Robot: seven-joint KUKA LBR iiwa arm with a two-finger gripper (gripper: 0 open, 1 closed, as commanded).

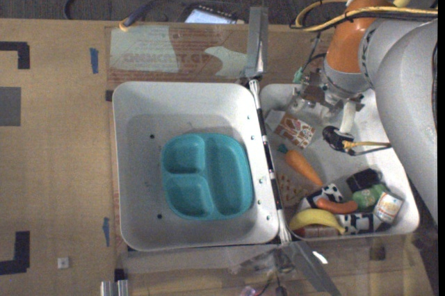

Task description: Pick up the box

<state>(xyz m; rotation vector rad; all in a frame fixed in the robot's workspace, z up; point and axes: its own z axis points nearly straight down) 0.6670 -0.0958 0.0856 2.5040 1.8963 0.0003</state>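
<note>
So the box (295, 131) we're after is that little printed carton with the orange and white artwork, sitting in the right bin (407, 217) just below and a touch left of the claw (316, 101), tilted like it's leaning against the bin's slope near the divider. We figure it's light cardboard, probably hollow or close to it, stiff enough on the edges but the big faces will dent if squeezed hard, and the glossy print could be a bit slick. We'd say the best bet is pinching across the narrow sides instead of the flat faces, though the tilt makes a clean straight-down approach awkward. As for the claw itself, we honestly can't tell how it's set; the wrist hardware blocks our look at it, and nothing shows the box being held. Just below the box, further from the claw, there's a carrot (303, 167), close enough to get nudged. Way down at the far end of the bin from the claw sits a pile: a banana (316, 220), a black-and-white checkered thing (348, 208) and a small can (388, 207). Off to the claw's left, past the divider, the left bin (132, 107) holds a teal divided tray (206, 176).
</note>
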